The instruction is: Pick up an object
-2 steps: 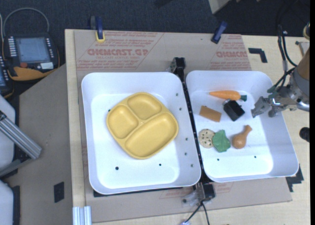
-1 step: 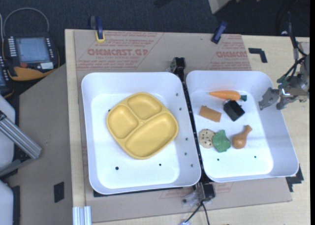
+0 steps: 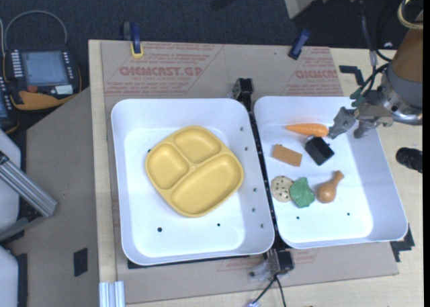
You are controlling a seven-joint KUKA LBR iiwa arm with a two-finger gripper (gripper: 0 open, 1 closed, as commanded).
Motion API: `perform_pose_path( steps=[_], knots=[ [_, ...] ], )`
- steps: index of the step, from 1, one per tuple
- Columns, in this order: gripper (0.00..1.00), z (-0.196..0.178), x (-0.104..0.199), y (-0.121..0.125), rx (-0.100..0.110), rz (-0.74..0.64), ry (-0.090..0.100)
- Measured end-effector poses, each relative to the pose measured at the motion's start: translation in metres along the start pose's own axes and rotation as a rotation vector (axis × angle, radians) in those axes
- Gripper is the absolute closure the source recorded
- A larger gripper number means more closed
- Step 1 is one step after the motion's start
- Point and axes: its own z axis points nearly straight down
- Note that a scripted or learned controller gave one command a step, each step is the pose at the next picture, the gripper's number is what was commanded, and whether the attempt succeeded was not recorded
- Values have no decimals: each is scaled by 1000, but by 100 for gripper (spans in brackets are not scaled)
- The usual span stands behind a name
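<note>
1. Gripper (image 3: 352,124) over right bin (image 3: 376,225), upper right; fingers apart, holding nothing.
2. Carrot (image 3: 306,129) just left of it; black block (image 3: 319,150) below.
3. Yellow tray (image 3: 195,170) in left bin (image 3: 127,185).

One fixed overhead camera, slanted down over both white bins (image 3: 127,185), arm (image 3: 410,64) from right.

Right white plastic bin (image 3: 376,225): open floor along the near edge and right side; the orange carrot (image 3: 307,129), black block (image 3: 319,150), brown slab (image 3: 287,156), speckled cookie (image 3: 281,189), green lump (image 3: 302,193) and tan drumstick (image 3: 328,188) crowd the far-left part. Left white bin (image 3: 134,211): yellow three-compartment plate (image 3: 195,170) fills the centre, leaving clear margins.
</note>
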Motion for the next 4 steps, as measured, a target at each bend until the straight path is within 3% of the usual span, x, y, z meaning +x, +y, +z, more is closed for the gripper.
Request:
perform_pose_path(
  steps=[3, 4],
  knots=[
    [100, 11, 157, 57, 1, -1, 3],
    [100, 10, 217, 58, 2, -1, 3]
  ],
)
